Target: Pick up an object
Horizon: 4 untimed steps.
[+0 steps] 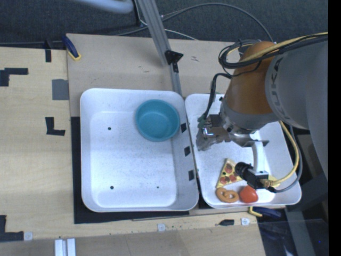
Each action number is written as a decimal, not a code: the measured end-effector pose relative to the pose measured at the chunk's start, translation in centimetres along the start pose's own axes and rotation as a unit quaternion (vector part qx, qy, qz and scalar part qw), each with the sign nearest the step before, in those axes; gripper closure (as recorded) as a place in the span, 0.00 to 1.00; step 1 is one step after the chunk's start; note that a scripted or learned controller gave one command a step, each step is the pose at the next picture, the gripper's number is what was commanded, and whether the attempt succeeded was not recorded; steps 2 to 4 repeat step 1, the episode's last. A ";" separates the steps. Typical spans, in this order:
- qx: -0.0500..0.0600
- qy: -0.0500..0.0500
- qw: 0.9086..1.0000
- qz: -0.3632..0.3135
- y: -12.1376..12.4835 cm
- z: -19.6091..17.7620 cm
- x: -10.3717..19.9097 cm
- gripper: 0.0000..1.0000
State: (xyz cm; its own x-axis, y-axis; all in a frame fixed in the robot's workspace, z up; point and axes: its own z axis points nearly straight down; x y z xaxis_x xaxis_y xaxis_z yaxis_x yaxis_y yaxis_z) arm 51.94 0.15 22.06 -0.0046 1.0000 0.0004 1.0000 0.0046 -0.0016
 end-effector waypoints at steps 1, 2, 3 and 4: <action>-0.001 0.000 1.000 0.000 1.1 -1.2 5.0 1.00; -0.001 0.000 1.000 0.000 1.1 -1.2 5.0 1.00; -0.001 0.000 1.000 0.000 1.1 -1.2 5.0 1.00; -0.001 0.000 1.000 0.000 1.1 -1.2 5.0 1.00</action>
